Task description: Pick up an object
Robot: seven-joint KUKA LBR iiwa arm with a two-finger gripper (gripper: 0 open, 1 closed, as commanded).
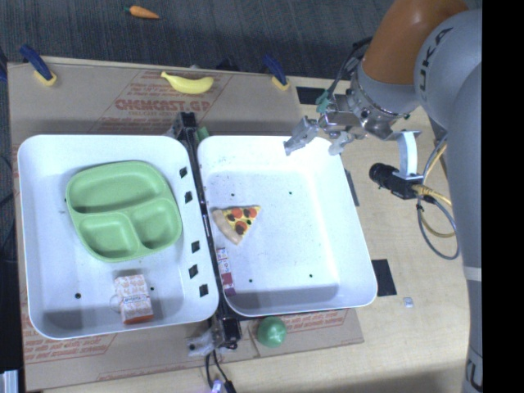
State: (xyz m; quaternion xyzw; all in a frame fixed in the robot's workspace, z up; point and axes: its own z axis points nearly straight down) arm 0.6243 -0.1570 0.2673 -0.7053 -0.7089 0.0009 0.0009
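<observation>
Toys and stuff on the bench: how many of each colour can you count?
Green: 2, the plate and the ball
Yellow: 1, the banana
Orange: 1, the carrot
Mixed colours: 2, the pizza slice and the small carton
Total: 6

printed text: the cardboard sheet (147,101) under the bins carries red lettering reading "chemcast gp" near its far edge. the grey arm (458,64) bears dark letters, partly visible, reading "uk". no other text is legible.
</observation>
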